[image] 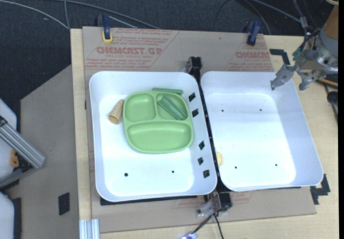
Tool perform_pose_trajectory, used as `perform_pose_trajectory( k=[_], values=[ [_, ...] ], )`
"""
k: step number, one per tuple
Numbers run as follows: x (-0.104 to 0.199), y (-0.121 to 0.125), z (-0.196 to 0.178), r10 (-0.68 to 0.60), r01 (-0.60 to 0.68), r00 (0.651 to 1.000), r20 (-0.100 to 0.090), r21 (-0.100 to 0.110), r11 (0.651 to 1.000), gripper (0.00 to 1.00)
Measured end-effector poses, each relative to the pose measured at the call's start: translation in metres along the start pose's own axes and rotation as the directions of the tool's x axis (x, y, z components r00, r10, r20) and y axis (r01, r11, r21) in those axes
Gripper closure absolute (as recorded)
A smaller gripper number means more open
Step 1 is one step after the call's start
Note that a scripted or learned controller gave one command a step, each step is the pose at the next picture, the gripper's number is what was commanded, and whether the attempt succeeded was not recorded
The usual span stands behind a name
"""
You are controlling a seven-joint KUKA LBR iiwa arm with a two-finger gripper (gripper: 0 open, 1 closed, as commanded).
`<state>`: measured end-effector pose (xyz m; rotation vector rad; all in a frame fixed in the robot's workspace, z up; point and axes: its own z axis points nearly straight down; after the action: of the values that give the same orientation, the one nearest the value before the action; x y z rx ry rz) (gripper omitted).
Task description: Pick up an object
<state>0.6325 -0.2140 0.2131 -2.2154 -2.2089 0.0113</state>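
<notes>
Plate point(156, 136), green, sits in left bin point(107, 179), frame centre-left; cone point(115, 111) touching its left edge. Gripper point(291, 80) open, holding nothing, upper right over right bin's point(258, 141) corner; targets well apart, leftward.

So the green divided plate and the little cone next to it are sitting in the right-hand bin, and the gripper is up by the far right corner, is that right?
Not quite. The camera view shows the green divided plate and the cone beside it in the left bin, not the right one. The rest holds: the gripper is by the far right corner of the right bin.
</notes>
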Motion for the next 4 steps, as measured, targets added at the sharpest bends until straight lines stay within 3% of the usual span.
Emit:
perform_pose_trajectory(
  k=[1, 2, 4],
  values=[
    [0.001, 0.003, -0.009, -0.003, 0.003, 1.0, 0.004, -0.014, 1.0, 0.0],
    [0.0, 0.001, 0.055, -0.003, 0.003, 1.0, 0.002, -0.007, 1.0, 0.0],
    [0.001, -0.002, 0.129, -0.005, 0.005, 1.0, -0.001, -0.011, 1.0, 0.0]
  ],
)
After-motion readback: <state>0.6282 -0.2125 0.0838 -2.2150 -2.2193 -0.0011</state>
